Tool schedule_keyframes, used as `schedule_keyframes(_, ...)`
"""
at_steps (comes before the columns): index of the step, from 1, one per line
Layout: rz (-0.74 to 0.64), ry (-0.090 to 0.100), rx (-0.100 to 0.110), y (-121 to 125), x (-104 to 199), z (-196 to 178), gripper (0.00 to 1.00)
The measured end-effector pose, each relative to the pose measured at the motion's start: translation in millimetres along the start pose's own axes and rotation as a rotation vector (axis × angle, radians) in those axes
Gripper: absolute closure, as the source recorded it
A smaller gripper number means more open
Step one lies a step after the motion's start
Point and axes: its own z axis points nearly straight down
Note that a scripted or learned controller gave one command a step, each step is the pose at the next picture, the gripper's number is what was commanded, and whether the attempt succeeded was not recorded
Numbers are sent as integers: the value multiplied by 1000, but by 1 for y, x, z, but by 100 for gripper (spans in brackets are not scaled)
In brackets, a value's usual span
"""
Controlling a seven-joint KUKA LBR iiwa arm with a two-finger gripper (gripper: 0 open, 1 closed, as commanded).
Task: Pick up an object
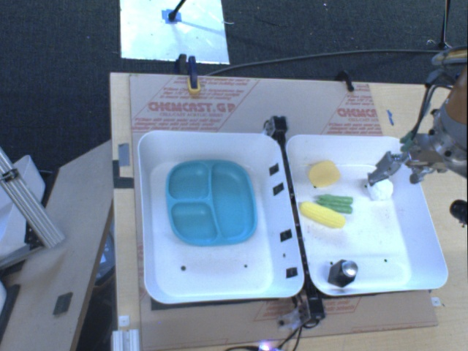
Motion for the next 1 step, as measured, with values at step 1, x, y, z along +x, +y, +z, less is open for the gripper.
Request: schedule_keyframes(1,-2,-2,-9,2,0,-5,0)
